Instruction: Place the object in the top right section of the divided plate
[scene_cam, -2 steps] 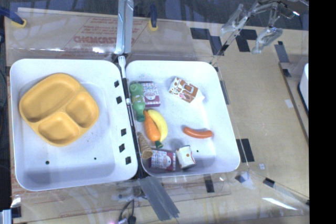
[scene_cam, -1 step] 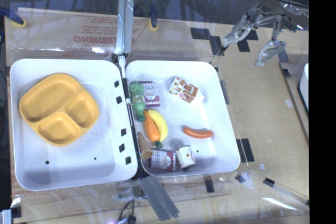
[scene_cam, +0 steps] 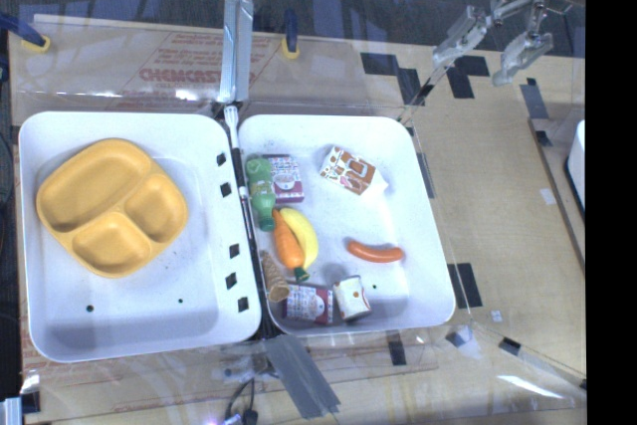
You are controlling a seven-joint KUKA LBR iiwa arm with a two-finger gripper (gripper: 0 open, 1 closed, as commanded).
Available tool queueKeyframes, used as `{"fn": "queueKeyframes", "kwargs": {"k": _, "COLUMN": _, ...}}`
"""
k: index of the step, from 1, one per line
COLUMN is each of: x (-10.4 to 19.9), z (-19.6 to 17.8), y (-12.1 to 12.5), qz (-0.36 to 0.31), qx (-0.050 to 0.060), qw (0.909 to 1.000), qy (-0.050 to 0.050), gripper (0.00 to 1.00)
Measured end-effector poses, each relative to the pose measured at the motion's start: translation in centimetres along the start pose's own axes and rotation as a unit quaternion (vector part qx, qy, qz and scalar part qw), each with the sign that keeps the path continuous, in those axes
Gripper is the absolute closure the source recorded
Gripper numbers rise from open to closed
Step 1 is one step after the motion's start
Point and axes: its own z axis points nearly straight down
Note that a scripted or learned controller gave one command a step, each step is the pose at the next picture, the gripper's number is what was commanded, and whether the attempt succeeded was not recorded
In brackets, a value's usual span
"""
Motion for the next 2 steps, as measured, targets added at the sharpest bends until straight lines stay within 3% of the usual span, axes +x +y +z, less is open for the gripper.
{"fn": "queueKeyframes", "kwargs": {"k": 1, "x": -2.6, "z": 10.7, "y": 0.9, "qz": 0.087, "qx": -0.003, "qw": 0.9962, "qy": 0.001, "gripper": 0.00}}
{"fn": "queueKeyframes", "kwargs": {"k": 2, "x": -0.9, "z": 0.0, "y": 0.5, "qz": -0.092, "qx": 0.000, "qw": 0.9957, "qy": 0.000, "gripper": 0.00}}
